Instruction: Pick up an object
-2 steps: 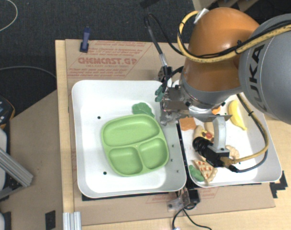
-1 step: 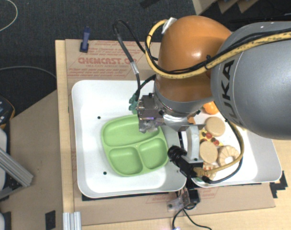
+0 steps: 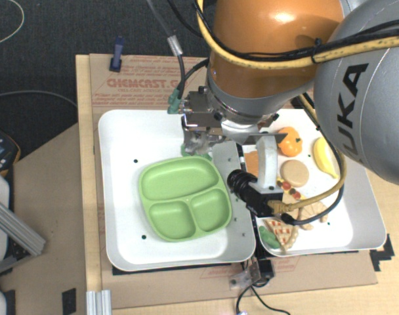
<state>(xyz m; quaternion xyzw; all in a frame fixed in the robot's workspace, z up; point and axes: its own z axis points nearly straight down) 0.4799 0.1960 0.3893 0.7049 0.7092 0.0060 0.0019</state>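
A green divided plate (image 3: 183, 199) lies in the left white bin (image 3: 117, 176). The right bin (image 3: 360, 222) holds toy food: an orange fruit (image 3: 291, 143), a yellow banana (image 3: 324, 157), a tan round biscuit (image 3: 294, 172) and a pizza slice (image 3: 278, 232). My gripper (image 3: 198, 136) hangs low over the far right part of the left bin, just beyond the plate's far rim. The arm's wrist hides much of it. Nothing shows in its grasp.
The arm's orange band and grey body (image 3: 278, 51) cover the far side of both bins. Black cables (image 3: 252, 195) drape over the divide between the bins. A brown board (image 3: 147, 77) lies under the bins, with a blue clip (image 3: 116, 54) at its far left.
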